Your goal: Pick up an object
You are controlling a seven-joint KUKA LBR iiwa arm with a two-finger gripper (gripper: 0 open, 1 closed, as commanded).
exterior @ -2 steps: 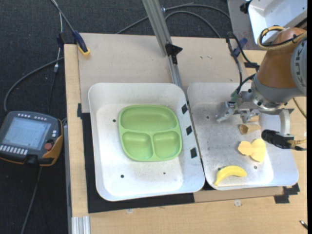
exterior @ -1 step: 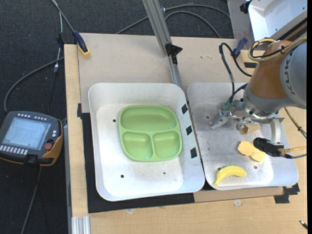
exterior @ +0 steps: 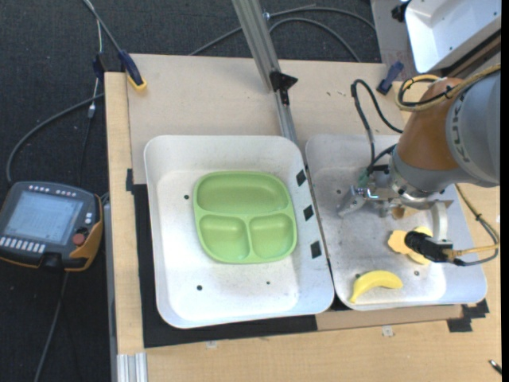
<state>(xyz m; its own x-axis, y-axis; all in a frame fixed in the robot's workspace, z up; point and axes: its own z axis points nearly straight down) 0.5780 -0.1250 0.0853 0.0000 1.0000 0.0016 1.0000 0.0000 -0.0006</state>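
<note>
Gripper (exterior: 362,197) is hanging over the R bin (exterior: 338,249), approx. mid-bin and toward its L half. Can't tell how far open it's standing, and nothing is showing in its grasp. Arm (exterior: 445,134), grey w/ orange band, is reaching in from the R and covering the bin's far R part.

Task objs are both lying in the R bin, on the camera side of the gripper and apart from it. Yellow piece (exterior: 398,241) is sitting nearest, just R of and below the gripper in the view, w/ only part of it showing. Banana (exterior: 376,283) is lying flat further forward, close to the bin's front wall, curve arching up in the view. It's lying near the yellow piece but not touching it.

L bin (exterior: 179,277) is sitting beside the R bin, rims meeting. Three small black tabs (exterior: 308,212) are showing along that shared edge. Green plate (exterior: 244,217) is lying flat approx. mid L bin, w/ 3 compartments: one long at the far side, two smaller at the near side.

Both bins are resting on the tan bench (exterior: 207,94). Metal post (exterior: 258,30) is slanting up from the bench's far side, its foot between the bins. Blue clamp (exterior: 131,72) is gripping the bench's far L corner. Off the bench to the L, a pendant (exterior: 44,228) is lying on dark carpet, screen facing up, w/ cables trailing round it.
</note>
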